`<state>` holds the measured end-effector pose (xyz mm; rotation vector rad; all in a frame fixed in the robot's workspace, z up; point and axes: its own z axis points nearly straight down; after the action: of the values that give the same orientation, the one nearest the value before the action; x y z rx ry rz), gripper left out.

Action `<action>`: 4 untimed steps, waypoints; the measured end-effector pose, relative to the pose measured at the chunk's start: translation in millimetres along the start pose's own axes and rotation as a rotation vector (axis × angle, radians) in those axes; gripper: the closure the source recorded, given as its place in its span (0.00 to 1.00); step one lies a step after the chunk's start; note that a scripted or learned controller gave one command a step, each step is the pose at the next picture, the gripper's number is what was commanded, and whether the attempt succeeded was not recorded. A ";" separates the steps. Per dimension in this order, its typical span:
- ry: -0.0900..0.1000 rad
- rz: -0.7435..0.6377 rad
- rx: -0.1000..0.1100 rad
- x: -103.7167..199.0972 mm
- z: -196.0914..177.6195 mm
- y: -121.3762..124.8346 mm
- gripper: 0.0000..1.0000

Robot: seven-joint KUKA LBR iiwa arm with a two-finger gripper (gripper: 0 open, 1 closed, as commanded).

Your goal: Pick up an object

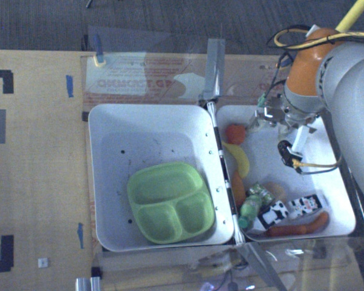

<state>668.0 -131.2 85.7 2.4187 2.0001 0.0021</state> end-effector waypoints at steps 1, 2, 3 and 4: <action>-0.002 -0.004 -0.004 1.5 -11.6 1.3 1.00; -0.002 -0.004 -0.003 2.0 -11.5 1.2 0.00; -0.001 0.370 0.015 -6.3 0.9 -1.9 0.00; 0.001 0.321 0.006 26.4 -3.6 -67.6 0.00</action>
<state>606.5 -92.5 89.1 2.7119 1.5901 -0.0016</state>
